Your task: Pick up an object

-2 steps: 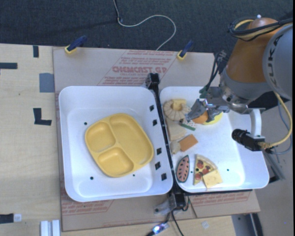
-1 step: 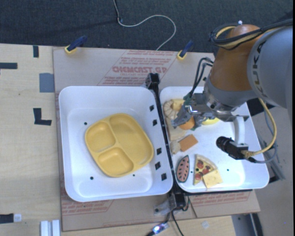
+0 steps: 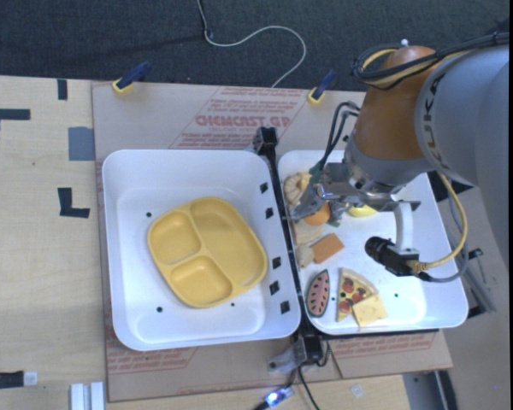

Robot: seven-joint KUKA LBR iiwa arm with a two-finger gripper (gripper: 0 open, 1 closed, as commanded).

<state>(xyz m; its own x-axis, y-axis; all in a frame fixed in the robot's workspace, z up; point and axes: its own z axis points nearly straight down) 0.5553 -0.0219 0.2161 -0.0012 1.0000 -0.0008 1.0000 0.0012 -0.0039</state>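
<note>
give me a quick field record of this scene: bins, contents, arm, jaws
left bin: holds a yellow divided plate
right bin: toy foods: pizza slice, watermelon slice, brown bread piece, orange piece
arm: reaches in from the right, over the right bin
gripper: low over the food pile near the divider
jaws: state unclear; no object seen between them

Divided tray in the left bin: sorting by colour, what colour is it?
Yellow tray, camera view.
</note>
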